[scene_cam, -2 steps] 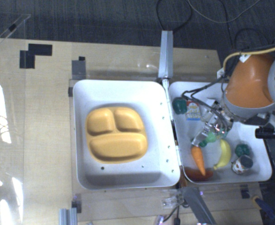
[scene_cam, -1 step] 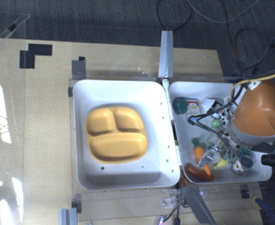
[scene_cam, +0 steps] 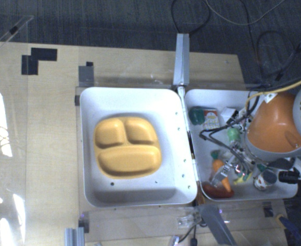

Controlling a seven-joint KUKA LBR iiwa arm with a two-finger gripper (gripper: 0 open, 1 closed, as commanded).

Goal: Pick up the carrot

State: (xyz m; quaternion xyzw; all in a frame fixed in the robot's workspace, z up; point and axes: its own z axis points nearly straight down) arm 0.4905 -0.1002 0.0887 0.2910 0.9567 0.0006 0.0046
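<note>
Overhead slanted view of a wooden bench (scene_cam: 37, 152) bearing two shallow white bins side by side. Left bin (scene_cam: 88, 137): one yellow three-compartment tray (scene_cam: 128, 146) near its centre. Right bin (scene_cam: 201, 99): a clutter of small items beneath the grey KUKA arm with its orange band (scene_cam: 276, 123) reaching in from the right.

Carrot (scene_cam: 218, 165): small orange piece in the lower left part of the right bin, just left of the gripper (scene_cam: 231, 167) and apparently touching or nearly touching the tool; long axis not clear at this resolution, seemingly tilted toward the bin's lower left corner. Fingers: state impossible to tell, masked by cables and linkage; no object visibly held between them.

Around the carrot: a red item (scene_cam: 218, 190) just below it against the bin's near wall, a green item (scene_cam: 233, 134) above it, a teal item (scene_cam: 197, 115) and a small printed packet (scene_cam: 211, 119) further up, near the dividing rim. Yellow-green pieces (scene_cam: 241, 176) to the right of the carrot, under the wrist.

Judgement: grasp not yet confirmed; a short shift of the tool leftward probably required, with little free room owing to crowding and the nearby bin wall.
</note>
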